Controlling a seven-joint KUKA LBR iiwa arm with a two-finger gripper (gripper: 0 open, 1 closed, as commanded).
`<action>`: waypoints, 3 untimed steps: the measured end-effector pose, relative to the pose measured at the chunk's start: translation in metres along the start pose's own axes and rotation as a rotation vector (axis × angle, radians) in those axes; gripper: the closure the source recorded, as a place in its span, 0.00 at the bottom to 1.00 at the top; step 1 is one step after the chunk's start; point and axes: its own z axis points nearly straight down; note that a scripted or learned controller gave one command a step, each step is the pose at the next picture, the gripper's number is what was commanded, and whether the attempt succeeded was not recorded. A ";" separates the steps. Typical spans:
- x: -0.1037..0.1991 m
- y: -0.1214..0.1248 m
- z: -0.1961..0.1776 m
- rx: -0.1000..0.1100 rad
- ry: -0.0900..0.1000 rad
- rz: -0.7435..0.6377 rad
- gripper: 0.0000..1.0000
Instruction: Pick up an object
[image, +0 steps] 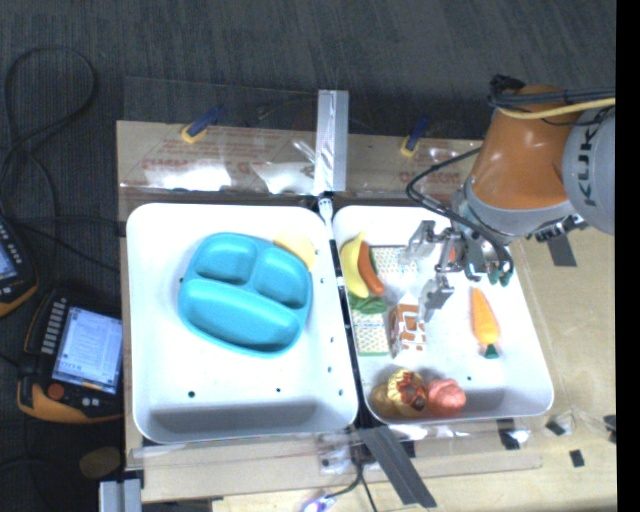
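While I look down from the camera above the bench, I see two white bins side by side. My left bin (150, 400) has a blue tray (247, 291) with three hollows lying in it, and a bit of something yellow (297, 249) peeks out behind the tray's far corner.

My right bin (530, 385) has the toys. A banana (351, 268) lies by the wall between the bins, with an orange and green thing (369, 272) just beside it. A carrot (484, 320) lies alone near the right side. A small orange and white box (407, 329) sits in the middle. A red and yellow lump of toys (421, 393) rests at the near wall.

My arm (530, 160) reaches in from the right. My claw (437, 268) hangs over the far middle of the right bin, above the box and between the banana and the carrot. I see nothing between its fingers, but I cannot tell how far open they are.
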 end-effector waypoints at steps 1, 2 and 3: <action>-0.005 -0.004 0.068 -0.004 -0.011 0.183 0.00; -0.051 -0.047 0.078 -0.011 -0.028 0.304 0.00; -0.057 -0.049 0.059 -0.004 -0.049 0.302 1.00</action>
